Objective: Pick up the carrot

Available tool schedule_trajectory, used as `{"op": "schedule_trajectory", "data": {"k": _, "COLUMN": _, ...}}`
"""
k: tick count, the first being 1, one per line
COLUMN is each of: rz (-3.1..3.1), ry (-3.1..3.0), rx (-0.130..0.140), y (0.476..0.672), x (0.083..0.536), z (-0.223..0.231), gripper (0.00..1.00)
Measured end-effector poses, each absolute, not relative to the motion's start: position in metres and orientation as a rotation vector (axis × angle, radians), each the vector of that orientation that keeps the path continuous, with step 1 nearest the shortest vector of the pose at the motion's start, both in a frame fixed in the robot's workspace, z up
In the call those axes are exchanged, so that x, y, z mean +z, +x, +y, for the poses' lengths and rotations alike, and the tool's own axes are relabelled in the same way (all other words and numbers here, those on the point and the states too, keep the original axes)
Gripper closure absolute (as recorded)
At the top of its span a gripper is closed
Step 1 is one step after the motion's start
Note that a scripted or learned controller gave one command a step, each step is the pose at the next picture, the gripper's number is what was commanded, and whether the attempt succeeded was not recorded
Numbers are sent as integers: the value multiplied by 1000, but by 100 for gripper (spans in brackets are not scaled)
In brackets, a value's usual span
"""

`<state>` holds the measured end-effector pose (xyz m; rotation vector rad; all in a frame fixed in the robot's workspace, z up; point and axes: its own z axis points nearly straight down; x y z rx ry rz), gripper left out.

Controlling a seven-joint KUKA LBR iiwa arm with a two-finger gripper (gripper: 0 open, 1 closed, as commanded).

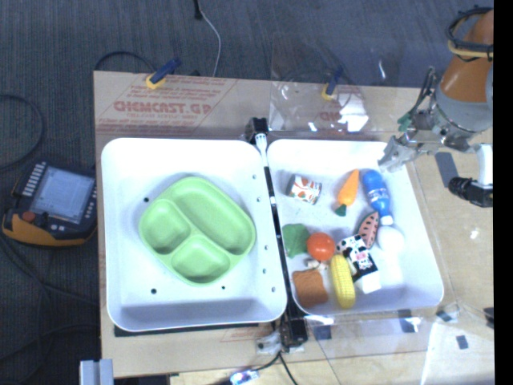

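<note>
The job is only just starting. Low in the frame, the corn (342, 280) and tomato (321, 246) are lying in the right bin (425, 291). Higher up, the carrot (347, 189) is lying there too, untouched. At the upper right, the gripper (395, 156) is hovering over the bin's edge; I cannot tell its state.

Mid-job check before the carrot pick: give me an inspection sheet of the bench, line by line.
Surface: two white bins side by side; left bin holds a green divided plate.
Job's things: carrot lies in the right bin, beside a blue bottle, untouched.
Clutter: small can, tomato, corn, watermelon slice, crowded together.
Grippers: tool over the right bin's far right corner, apart from the carrot.
Cables: black cable on the floor beyond the bench.
Surroundings: teach pendant left of the bench.
</note>
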<state>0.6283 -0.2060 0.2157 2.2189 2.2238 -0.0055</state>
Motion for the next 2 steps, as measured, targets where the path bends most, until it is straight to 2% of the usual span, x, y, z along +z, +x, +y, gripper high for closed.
{"op": "schedule_trajectory", "data": {"k": 1, "rz": 2387, "ry": 2036, "rx": -3, "y": 625, "x": 95, "z": -184, "gripper": 0}}
{"op": "schedule_trajectory", "data": {"k": 2, "rz": 2389, "ry": 2034, "rx": -7, "y": 625, "x": 103, "z": -183, "gripper": 100}}
